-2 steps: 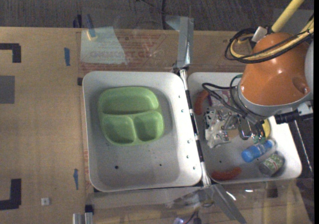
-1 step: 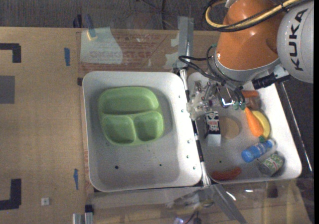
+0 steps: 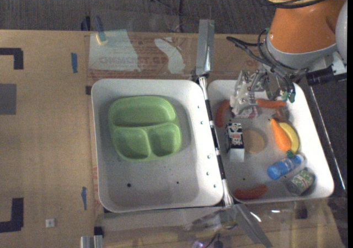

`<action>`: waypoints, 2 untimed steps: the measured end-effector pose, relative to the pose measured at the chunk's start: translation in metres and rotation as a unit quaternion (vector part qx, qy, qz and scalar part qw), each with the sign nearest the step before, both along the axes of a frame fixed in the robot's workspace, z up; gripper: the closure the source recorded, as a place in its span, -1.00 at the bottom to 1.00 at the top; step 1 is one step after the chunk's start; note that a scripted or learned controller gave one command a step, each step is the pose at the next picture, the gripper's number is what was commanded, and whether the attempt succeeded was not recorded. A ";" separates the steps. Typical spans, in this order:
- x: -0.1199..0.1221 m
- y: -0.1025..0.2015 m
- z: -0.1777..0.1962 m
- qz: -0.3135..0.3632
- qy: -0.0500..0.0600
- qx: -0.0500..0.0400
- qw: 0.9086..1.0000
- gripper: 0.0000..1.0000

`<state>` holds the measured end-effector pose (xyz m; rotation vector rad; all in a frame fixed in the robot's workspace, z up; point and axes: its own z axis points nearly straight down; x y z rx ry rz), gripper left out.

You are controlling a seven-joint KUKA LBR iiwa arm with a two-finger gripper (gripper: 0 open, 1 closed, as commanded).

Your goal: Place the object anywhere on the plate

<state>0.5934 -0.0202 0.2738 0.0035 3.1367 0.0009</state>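
Object: as the task does not name it, I take it to be one of the small things in the right bin (image 3: 322, 178); the gripper (image 3: 255, 91) hangs over that bin's far left corner, above a pale crumpled thing I cannot identify.
Candidates: a red sausage (image 3: 222, 113) by the left wall, an orange carrot (image 3: 281, 135) touching a yellow banana (image 3: 291, 136) near the right wall.
Handling: these look like toy food, so probably light, stiff and a little slippery; I would take the carrot across its thick middle.
Gripper: metal fingers point down, but whether they are spread or closed I cannot tell.
Plate: the green plate (image 3: 144, 127), with three compartments, lies in the far half of the left bin (image 3: 105, 186).
Others: a milk carton (image 3: 235, 141) near the left wall, a blue bottle (image 3: 284, 167) and a can (image 3: 299, 182) at the near right corner, a second sausage (image 3: 250, 192) at the near wall.
Writing: the carton shows black and white patches; no words are readable. Faint print on the clear sheet (image 3: 138, 54) on the table (image 3: 44, 131) is illegible.
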 end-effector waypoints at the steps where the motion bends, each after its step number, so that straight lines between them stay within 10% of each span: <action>1: -0.009 -0.036 0.139 -0.036 0.000 0.000 0.999 1.00; 2: -0.108 -0.039 0.057 0.038 0.002 0.000 0.999 1.00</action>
